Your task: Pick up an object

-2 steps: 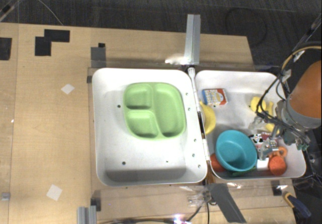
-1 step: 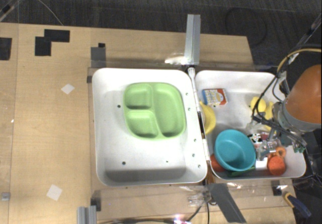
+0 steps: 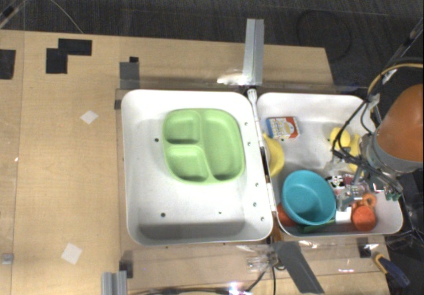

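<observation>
Pincer [image 3: 349, 193] sits low in the right bin [image 3: 311, 109] between the teal bowl [image 3: 308, 197] and an orange toy [image 3: 364, 215], its grip unreadable, apparently reaching; next it must close squarely and lift.

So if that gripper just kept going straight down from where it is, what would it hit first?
Most likely the small orange object in the right bin, just below the gripper, beside the teal bowl. Depth is hard to judge from above.
</observation>
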